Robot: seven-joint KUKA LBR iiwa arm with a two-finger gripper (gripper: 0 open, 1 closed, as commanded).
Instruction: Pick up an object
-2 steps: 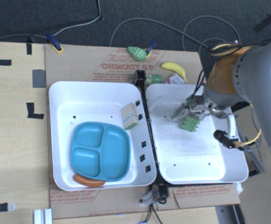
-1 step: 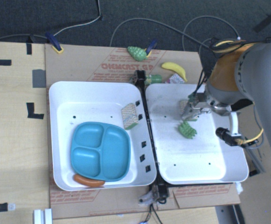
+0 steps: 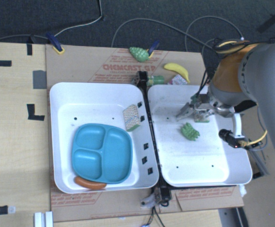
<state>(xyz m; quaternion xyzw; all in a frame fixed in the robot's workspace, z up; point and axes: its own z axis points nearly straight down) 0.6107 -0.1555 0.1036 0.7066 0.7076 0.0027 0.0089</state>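
A small, knobbly green object lies loose in the right bin, toward its middle. Just beyond it hovers the gripper, its fingers spread apart and holding nothing. In the left bin sit a blue divided plate, an orange sausage-shaped toy partly tucked under the plate's near edge, and a small sponge-like block. The cardboard beneath reads "CHEMCAST", the rest too small to read.
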